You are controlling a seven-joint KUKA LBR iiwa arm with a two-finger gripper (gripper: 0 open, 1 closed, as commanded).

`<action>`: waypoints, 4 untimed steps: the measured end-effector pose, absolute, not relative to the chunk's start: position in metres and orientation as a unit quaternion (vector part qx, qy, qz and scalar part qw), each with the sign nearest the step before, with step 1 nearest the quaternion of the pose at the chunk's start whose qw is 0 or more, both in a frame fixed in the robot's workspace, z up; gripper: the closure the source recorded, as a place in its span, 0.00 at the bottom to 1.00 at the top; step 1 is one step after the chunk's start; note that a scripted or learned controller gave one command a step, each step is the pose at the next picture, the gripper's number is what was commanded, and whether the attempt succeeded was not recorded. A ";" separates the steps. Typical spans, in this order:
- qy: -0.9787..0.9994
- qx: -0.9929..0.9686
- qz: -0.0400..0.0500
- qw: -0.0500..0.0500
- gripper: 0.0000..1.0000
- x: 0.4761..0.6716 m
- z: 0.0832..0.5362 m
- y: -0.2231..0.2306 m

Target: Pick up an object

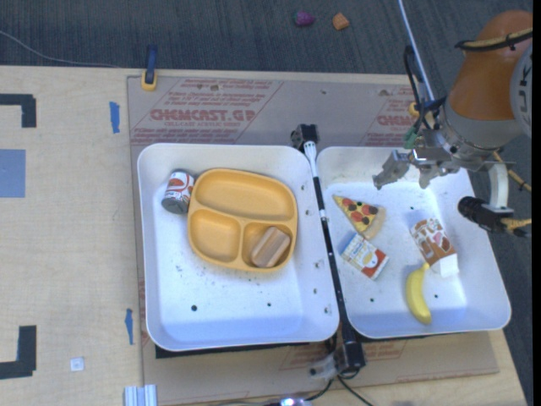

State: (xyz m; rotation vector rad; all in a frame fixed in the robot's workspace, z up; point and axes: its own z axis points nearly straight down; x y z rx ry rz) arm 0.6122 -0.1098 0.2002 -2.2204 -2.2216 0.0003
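The right bin [473, 311] holds a toy pizza slice [358, 213], a small red-and-white carton [364, 255], a yellow banana [416, 294] and a brown-and-white snack packet [434, 242]. My gripper [407, 172] hangs over the bin's far edge, above and to the right of the pizza slice. Its fingers [390, 172] are spread open and nothing sits between them. In the left bin [169, 311], a yellow divided plate [241, 218] carries a brown bread roll [270, 246] in its right compartment. A small can [177, 191] lies beside the plate's left rim.
A black clamp [304, 135] sits at the far end of the ridge between the bins. Both bins rest on a cardboard sheet [211, 108]. Two small objects [321, 19] lie on the dark floor beyond the bench.
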 end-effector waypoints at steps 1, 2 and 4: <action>-0.707 -0.707 -0.001 -0.002 0.00 0.606 0.097 -0.129; -0.707 -0.708 -0.004 -0.005 0.00 0.569 0.090 -0.120; -0.708 -0.706 -0.001 -0.001 1.00 0.537 0.185 -0.028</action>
